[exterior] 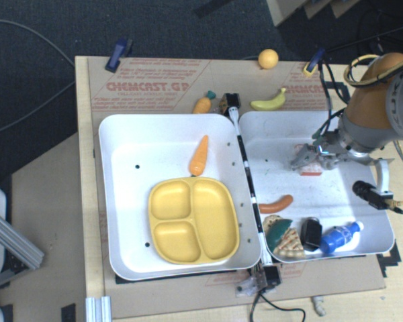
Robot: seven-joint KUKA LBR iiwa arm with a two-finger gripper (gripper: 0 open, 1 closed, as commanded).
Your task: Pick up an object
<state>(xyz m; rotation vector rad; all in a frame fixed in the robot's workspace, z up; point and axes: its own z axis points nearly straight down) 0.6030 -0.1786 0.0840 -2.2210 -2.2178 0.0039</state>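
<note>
Gripper [307,158] over right bin [269,129], fingers spread apart, nothing between them. Hot dog [277,203] lies near, toward bin's front.

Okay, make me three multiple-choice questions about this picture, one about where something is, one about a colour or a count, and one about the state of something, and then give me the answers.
1. Where does the carrot lie?
A. in the left bin, just above the yellow plate
B. on the plate
C. in the right bin

2. How many compartments has the plate?
A. two
B. three
C. four

3. What is between the fingers of the pincer?
A. the sausage
B. the blue bottle
C. nothing

Answers: 1 A, the carrot rests on the white floor beside the plate's top rim. 2 B, three hollows show. 3 C, the open fingers hang over bare bin floor.
</note>
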